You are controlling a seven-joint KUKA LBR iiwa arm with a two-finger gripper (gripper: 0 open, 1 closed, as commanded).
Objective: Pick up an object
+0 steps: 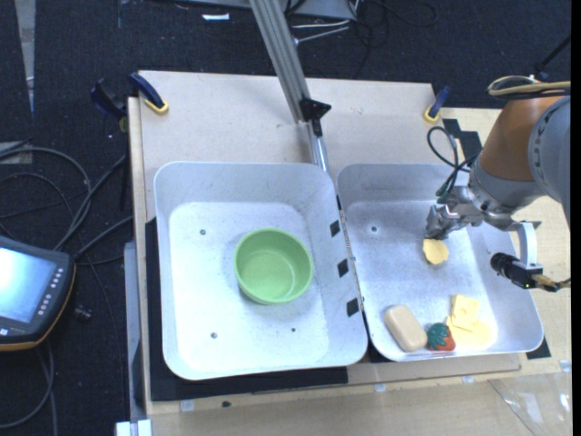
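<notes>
The arm's hand (444,228) hangs low in the right shallow white bin (381,189), just above a small rounded yellow object (436,252); whether it is gripping cannot be told. A green plastic bowl (273,266) sits well left.

open floor around green bowl (273,265), right bin's (390,189) near corner crowded
</notes>
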